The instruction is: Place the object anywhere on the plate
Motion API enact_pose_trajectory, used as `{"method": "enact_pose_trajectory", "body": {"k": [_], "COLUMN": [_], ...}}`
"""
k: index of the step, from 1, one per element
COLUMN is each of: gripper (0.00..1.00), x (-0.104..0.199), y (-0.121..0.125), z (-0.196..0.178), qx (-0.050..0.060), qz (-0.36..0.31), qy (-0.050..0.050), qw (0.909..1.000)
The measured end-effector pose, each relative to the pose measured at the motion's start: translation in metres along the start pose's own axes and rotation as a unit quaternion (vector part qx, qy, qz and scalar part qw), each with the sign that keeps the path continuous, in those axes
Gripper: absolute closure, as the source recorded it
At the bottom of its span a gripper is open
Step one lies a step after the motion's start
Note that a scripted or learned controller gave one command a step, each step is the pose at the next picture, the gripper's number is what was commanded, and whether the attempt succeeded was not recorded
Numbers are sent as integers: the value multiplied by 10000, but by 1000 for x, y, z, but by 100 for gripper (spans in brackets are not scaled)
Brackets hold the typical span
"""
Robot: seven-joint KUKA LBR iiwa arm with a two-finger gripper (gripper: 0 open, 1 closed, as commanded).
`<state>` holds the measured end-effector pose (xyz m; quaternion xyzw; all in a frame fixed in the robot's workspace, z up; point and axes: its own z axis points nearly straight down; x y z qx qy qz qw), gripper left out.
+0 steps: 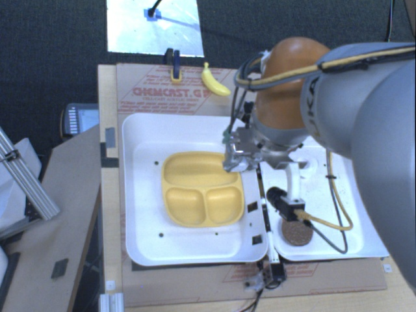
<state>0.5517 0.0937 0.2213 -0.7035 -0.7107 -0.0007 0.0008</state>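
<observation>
A yellow plate with three compartments lies in the left white bin. My gripper hangs over the plate's upper right rim, close to the wall between the two bins. The wrist and arm above it hide its tips. A round brown disc lies flat in the right bin near its front edge, well to the right of and nearer than the gripper. I see nothing between the fingers.
A yellow banana lies on the cardboard sheet behind the bins, next to a small yellow and black clamp. The grey arm covers most of the right bin.
</observation>
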Motion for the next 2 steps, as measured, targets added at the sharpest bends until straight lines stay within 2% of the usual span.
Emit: {"method": "enact_pose_trajectory", "body": {"k": [1,2], "gripper": [100,0], "x": [43,41], "y": [25,24], "z": [-2,-2], "qx": [-17,-4], "qz": [13,27], "qy": [-2,-7], "qw": [10000,10000]}}
